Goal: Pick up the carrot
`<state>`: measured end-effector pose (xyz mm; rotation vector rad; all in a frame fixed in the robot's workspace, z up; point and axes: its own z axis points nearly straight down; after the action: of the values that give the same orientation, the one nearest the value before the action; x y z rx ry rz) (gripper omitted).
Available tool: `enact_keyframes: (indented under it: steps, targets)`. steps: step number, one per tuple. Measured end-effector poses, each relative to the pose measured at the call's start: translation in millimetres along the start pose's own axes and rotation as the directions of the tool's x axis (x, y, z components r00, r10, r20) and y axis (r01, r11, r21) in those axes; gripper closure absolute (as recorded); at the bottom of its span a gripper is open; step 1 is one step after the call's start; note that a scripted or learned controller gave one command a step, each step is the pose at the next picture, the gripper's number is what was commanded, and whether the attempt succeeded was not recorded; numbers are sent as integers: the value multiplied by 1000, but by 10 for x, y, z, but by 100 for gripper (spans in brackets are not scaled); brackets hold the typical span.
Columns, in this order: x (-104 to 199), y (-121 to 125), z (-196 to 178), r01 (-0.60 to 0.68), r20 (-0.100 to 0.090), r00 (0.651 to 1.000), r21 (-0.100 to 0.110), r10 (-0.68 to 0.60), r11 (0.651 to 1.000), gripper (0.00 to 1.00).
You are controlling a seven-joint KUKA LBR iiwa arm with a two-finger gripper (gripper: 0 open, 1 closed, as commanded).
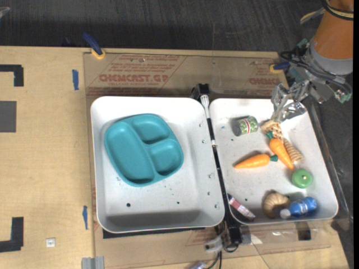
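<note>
Camera view: the gripper hangs over the right bin's top right corner, fingers spread, nothing in them. Two carrots here: one carrot mid-bin, a second carrot just right, beside a green can. Teal tray sits in the left bin.

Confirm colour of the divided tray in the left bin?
Teal, a plain solid colour. The divided tray shows clearly in the camera view.

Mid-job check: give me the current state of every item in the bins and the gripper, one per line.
Gripper: above right bin's far edge, holding nothing.
Carrot: lying flat in right bin, ungrasped.
Second carrot: lying flat, tip toward the first.
Small can: on its side.
Blue bottle: on its side.
Teal divided tray: flat in left bin.
</note>
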<state>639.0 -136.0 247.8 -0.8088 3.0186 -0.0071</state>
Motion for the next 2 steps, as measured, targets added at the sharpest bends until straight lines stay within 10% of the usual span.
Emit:
enact_keyframes:
  steps: [1,2]
  targets:
    - [695,277,1488,167,-2,986,-3,-167,986,100]
    - [-448,356,549,234,6,972,-1,-234,972,100]
